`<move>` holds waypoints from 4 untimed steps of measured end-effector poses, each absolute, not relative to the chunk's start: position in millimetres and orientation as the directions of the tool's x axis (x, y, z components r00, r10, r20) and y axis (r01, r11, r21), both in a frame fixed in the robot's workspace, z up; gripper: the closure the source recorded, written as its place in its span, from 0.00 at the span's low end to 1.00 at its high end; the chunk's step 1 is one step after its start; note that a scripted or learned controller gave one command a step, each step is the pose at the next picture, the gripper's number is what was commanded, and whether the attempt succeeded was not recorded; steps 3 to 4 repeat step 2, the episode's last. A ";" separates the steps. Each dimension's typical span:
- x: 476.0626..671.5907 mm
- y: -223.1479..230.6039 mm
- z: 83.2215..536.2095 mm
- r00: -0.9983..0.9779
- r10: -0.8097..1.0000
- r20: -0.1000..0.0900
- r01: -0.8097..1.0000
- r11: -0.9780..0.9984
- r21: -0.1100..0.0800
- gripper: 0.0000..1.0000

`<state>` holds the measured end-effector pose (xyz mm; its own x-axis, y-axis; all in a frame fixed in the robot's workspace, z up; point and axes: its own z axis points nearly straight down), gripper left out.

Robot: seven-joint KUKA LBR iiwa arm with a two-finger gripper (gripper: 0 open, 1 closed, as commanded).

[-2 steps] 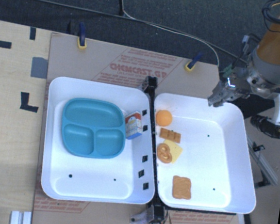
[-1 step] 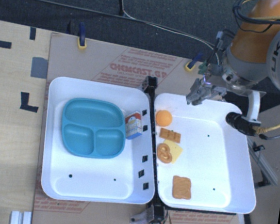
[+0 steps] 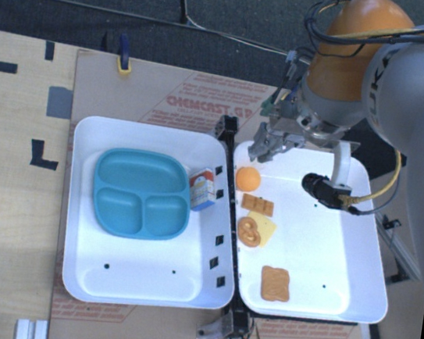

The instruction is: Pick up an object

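Right now my gripper (image 3: pixel 267 145) hangs over the far left corner of the right bin (image 3: pixel 350 304), close to the divider where the two bins meet. I cannot tell from this slanted view how it is set, and nothing shows in its grasp.

Nearest to me is the orange ball (image 3: pixel 248 179), lying on the bin floor just beside the left wall, a little toward the near edge from my tool. That is the relation the next move turns on, as I judge it: the ball sits just nearer the camera than my tool and slightly toward the divider, so a short shift toward the near edge and a descent should bring me over it. Being round, it has no long axis to line up with, but the wall beside it leaves little room on that side.

Farther along the same left wall lie a small brown cracker (image 3: pixel 258 205), then a pretzel (image 3: pixel 249 231) resting on a pale yellow slice (image 3: pixel 266 228), and a piece of toast (image 3: pixel 275 284) toward the near edge.

In the left bin (image 3: pixel 73 254) sit a blue divided plate (image 3: pixel 142 195) and a small carton (image 3: pixel 203 189) just beside the plate's right rim.
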<state>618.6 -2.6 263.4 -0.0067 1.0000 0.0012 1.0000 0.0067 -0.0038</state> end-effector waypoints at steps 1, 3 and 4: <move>611.5 49.2 244.7 -0.005 1.000 0.000 1.000 0.005 -0.003 1.00; 605.0 95.7 241.4 -0.006 1.000 0.001 1.000 0.006 -0.003 1.00; 605.0 95.7 241.4 -0.006 1.000 0.001 1.000 0.006 -0.003 1.00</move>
